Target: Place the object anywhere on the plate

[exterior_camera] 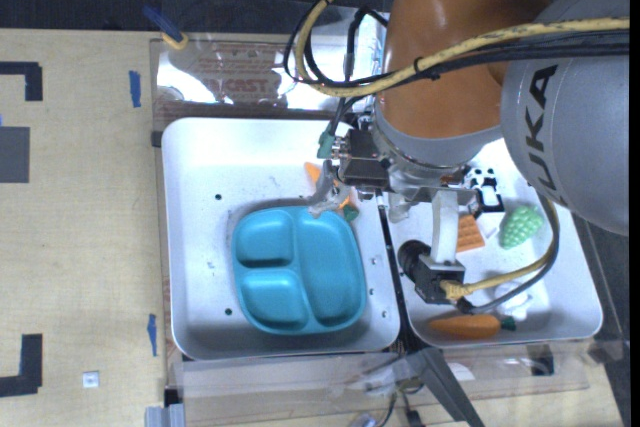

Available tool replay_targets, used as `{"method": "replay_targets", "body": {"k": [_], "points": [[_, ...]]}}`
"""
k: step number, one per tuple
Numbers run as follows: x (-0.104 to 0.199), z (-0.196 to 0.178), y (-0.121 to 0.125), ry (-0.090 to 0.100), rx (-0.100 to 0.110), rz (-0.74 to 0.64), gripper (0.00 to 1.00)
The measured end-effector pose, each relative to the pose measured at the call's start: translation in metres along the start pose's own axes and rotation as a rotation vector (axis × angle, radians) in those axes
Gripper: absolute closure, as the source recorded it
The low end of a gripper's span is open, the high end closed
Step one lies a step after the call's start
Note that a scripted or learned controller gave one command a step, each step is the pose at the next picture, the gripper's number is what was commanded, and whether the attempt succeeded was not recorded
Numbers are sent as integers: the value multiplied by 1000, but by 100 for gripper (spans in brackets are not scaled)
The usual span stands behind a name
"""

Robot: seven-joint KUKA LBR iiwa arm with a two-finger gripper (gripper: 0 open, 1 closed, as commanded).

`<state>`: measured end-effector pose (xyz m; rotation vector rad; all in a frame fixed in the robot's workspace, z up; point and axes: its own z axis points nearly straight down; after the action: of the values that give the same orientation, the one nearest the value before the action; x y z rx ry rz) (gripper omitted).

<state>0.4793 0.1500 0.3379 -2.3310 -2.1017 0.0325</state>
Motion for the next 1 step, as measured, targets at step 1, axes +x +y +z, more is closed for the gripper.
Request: {"method": "replay_targets", "body": {"k": [1], "points": [[1, -8, 0, -4, 3, -3, 100]]}}
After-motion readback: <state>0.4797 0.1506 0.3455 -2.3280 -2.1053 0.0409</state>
